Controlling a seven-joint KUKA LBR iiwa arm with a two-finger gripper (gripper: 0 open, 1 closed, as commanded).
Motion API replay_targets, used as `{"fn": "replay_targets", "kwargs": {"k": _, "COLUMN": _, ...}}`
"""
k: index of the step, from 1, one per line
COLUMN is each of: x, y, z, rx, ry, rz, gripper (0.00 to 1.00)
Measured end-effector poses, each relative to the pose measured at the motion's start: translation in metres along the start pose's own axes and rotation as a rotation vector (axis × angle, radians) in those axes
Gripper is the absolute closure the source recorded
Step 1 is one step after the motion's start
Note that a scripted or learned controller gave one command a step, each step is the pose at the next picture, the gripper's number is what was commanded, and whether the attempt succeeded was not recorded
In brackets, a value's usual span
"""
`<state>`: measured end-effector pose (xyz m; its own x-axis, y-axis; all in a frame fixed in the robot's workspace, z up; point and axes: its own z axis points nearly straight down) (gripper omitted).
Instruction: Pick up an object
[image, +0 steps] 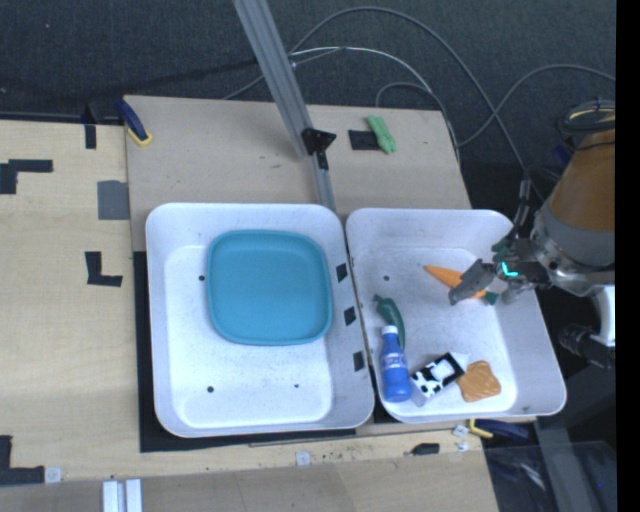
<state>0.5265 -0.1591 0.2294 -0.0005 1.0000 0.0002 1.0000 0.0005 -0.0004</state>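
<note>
While the gripper (487, 283) hovers at the right bin's (520, 400) three o'clock, its fingers are spread wide over an orange carrot (440, 272), partly hiding its right end.

arm (585, 205): grey shell, broad orange band above wrist
hand (487, 281): dark metal fingers, small teal light at base

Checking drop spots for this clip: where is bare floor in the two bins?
Right bin: bare along its far edge, above the carrot. Its near edge is crowded: spray bottle, cow toy, orange piece. Left bin: a bare strip nearer than the blue plate.
</note>
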Motion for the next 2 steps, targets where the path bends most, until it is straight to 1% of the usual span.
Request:
{"fn": "replay_targets", "kwargs": {"k": 1, "x": 0.0, "y": 0.0, "z": 0.0, "rx": 0.0, "ry": 0.0, "rz": 0.0, "gripper": 0.0}}
{"fn": "replay_targets", "kwargs": {"k": 2, "x": 0.005, "y": 0.0, "z": 0.044, "rx": 0.004, "ry": 0.001, "rz": 0.0, "gripper": 0.0}}
